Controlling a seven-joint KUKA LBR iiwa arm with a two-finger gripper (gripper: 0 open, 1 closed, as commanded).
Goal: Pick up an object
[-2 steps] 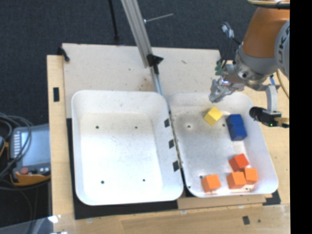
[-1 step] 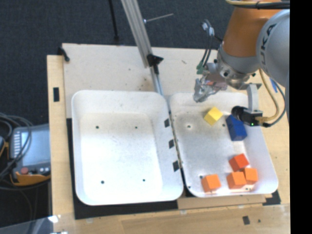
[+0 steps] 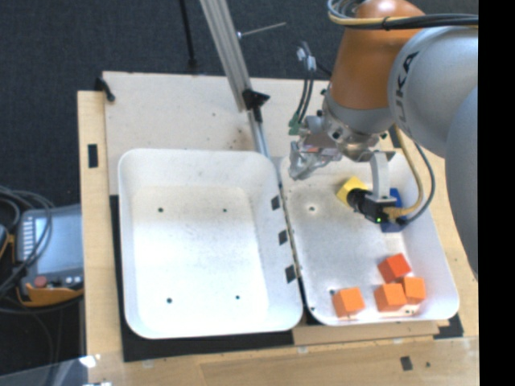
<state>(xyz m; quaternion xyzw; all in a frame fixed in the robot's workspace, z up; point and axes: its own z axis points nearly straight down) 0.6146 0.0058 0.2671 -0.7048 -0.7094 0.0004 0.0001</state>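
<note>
My gripper (image 3: 306,164) hangs over the far left corner of the right bin (image 3: 322,240), below the orange wrist band. Nothing shows in it. A yellow object (image 3: 351,190) lies just to its right on the bin floor, partly covered by a black part of the arm with a green light. A blue object (image 3: 393,217) peeks out beside that. Several orange blocks sit at the near right corner of the bin: one (image 3: 348,301) apart on the left, and a cluster (image 3: 395,267), (image 3: 390,297), (image 3: 415,288).
The left bin (image 3: 129,175) sits beside the right one, their rims meeting along a line of black clips (image 3: 283,236). A slanted aluminium rail (image 3: 229,51) rises behind the bins. A pendant with cables (image 3: 44,252) lies off the bench at left.
</note>
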